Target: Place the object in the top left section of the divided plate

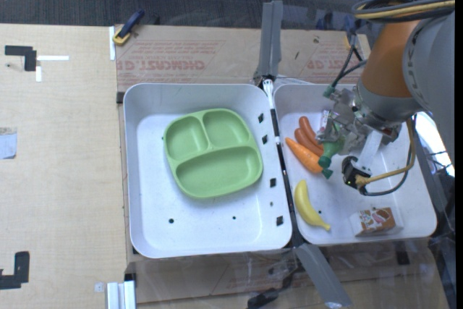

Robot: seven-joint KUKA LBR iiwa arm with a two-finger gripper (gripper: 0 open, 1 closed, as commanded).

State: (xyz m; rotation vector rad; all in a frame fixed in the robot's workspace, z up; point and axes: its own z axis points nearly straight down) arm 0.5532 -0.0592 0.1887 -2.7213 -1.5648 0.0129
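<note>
Where the claw point(331, 143) hovers, carrots point(307, 146) lie just beside.

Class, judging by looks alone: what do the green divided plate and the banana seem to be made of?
Green divided plate: probably moulded plastic, with uniform colour, soft sheen and rounded ridges. Banana: likely a plastic toy, evenly yellow and smooth, though real fruit can't be excluded.

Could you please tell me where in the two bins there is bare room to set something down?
Left bin: a wide bare strip between the green divided plate and the near wall, plus a narrower one along its left wall. Right bin: crowded around the carrots and gripper; a small bare patch lies between the banana and the small packet.
</note>
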